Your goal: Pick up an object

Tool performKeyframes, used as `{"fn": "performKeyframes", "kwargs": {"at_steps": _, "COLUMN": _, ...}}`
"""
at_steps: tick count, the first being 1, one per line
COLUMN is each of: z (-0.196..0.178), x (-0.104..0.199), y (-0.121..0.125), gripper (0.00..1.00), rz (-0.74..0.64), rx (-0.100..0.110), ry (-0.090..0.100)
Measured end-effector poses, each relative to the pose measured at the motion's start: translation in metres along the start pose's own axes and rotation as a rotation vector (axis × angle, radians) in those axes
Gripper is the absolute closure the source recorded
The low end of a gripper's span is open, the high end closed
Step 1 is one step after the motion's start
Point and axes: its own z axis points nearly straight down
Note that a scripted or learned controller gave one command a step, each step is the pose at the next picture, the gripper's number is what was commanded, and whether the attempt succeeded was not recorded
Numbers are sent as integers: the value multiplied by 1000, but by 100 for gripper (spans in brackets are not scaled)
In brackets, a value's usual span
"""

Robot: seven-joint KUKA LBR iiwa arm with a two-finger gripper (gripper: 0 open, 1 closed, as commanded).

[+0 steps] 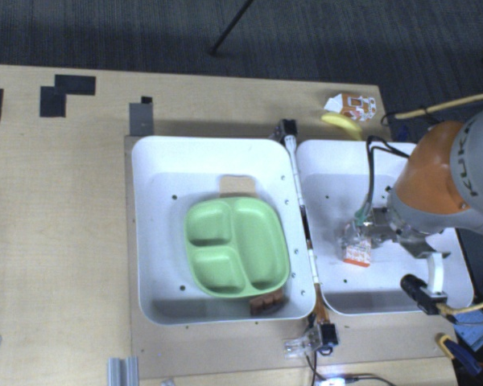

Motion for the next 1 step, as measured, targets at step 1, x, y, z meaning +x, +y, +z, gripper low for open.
{"fn": "performKeyframes", "kwargs": {"at_steps": 1, "z": -87, "x": 59, "y": -30, "gripper": 100, "rz": -1, "rx": 10, "ry": 2}}
